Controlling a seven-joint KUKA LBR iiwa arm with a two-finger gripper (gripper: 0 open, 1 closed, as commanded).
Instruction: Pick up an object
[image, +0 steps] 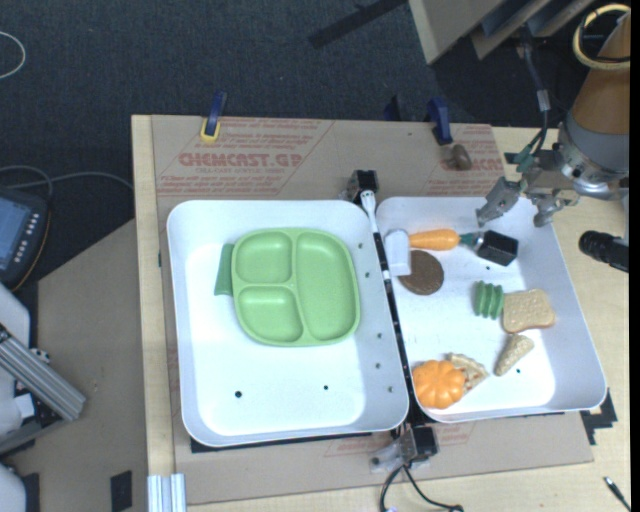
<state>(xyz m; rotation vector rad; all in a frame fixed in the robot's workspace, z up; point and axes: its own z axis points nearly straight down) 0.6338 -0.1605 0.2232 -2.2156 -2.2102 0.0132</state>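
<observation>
My gripper (520, 208) hovers over the back of the right bin (575, 340), its two fingers spread open with nothing between them. Just below and left of it lie a black block (498, 247) and an orange carrot (433, 239). Further along the bin floor are a brown round cookie (423, 272), a white piece (397, 252), a green ridged piece (488, 299), a bread slice (527, 310), a tan wedge (514, 353) and an orange pumpkin (440, 383).
The left bin (200, 380) holds a green divided plate (295, 285). Both bins rest on a cardboard sheet (300, 150) with blue clamps at its back edge. A black divider (380, 270) runs between the bins.
</observation>
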